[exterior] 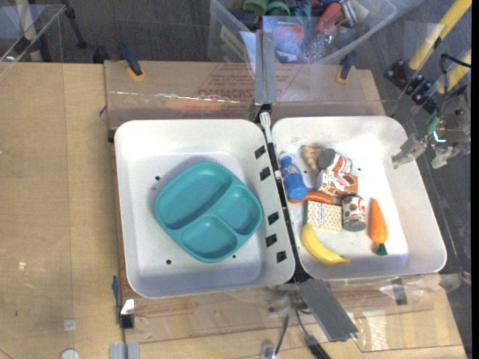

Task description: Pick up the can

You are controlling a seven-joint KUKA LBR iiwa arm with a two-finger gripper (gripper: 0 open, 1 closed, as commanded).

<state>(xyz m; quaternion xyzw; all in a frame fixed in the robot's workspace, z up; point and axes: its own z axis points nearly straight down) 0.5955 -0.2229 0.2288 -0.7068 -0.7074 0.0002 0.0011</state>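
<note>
The can (353, 212) is a small cylinder with a dark top and a pale label. It stands in the right white bin (415, 230), between a patterned box (324, 215) and an orange carrot (379, 224). My gripper (410, 151) shows as a grey part over the bin's right rim at the far right, well up and to the right of the can and apart from it. Nothing is seen held in it.
The right bin also holds a blue bottle (293, 178), a red-and-white packet (340, 169), a grey-brown item (320, 158) and a yellow banana (322, 247). A teal divided plate (208, 211) lies in the left bin (138, 200). A clear tub of toys (299, 10) stands behind.
</note>
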